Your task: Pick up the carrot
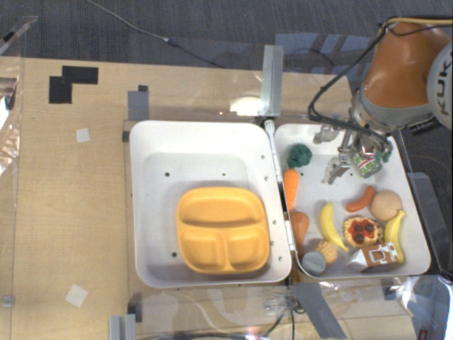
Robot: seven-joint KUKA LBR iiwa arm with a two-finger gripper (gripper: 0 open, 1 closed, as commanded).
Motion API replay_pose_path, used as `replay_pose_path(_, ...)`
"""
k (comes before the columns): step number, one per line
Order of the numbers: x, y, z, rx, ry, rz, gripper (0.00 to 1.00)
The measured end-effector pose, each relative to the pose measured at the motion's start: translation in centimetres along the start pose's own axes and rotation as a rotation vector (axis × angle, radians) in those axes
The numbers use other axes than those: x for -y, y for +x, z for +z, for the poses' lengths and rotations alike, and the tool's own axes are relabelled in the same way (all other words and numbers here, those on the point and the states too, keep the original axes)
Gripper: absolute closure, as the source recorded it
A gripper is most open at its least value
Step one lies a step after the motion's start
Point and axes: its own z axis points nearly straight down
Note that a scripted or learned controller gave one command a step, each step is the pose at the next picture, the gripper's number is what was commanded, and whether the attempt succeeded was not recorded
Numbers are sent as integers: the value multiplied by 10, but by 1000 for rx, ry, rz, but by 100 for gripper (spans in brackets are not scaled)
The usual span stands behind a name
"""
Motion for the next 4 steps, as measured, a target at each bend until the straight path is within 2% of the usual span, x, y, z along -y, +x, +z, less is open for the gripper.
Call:
replay_pose_path(1,-6,-4,70,37,4,-13,0)
replay_pose_path(2,-7,51,98,8,2,-343,0)
replay_pose_path(3,-9,47,84,16,3,-347,100)
replay_pose_path(4,-14,57,-1,6,2,-772,100)
